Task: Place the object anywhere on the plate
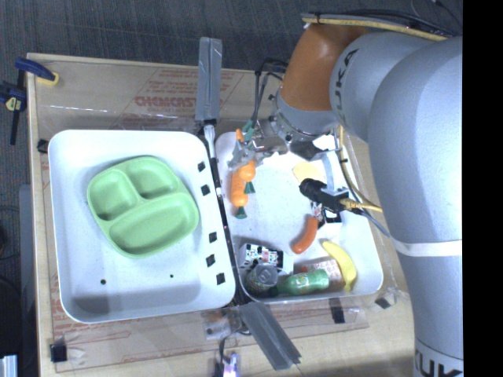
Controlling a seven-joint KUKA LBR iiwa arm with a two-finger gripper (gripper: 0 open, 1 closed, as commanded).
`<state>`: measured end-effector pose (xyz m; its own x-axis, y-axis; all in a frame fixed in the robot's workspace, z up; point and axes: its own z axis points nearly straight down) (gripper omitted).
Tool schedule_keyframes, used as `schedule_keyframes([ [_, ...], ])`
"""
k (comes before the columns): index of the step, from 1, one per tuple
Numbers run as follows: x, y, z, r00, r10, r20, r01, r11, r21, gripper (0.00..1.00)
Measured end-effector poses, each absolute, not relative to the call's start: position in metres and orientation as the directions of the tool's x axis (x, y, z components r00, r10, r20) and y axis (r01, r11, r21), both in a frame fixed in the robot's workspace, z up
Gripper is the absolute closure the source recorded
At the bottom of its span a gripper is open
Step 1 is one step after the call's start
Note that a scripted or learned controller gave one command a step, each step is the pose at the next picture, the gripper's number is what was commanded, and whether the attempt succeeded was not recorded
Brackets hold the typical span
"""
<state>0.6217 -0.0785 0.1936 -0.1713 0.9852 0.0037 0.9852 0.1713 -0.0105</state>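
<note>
Gripper sits at 12 o'clock of the right bin just above the carrot, jaws' state unclear, green plate alone in the left bin, sausage, banana and green bottle crowding 5 o'clock.

Robotics lab test bench, wooden board on dark carpet-like floor, 2 shallow white bins taped and clipped side by side, blue clamps on the board's edge, grey industrial arm with loose cables, toy food props
</note>
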Motion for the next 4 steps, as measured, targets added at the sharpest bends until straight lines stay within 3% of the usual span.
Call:
schedule_keyframes([
  [1, 0.614, -0.007, 0.188, -0.354, 0.935, 0.003, 0.935, 0.354, -0.008, 1.0],
  [2, 0.614, -0.007, 0.188, -0.353, 0.936, 0.002, 0.936, 0.353, -0.007, 0.0],
  [3, 0.615, -0.007, 0.195, -0.355, 0.935, 0.003, 0.935, 0.355, -0.011, 1.0],
  [4, 0.656, -0.043, 0.188, -0.137, 0.991, 0.0, 0.991, 0.137, -0.004, 1.0],
])
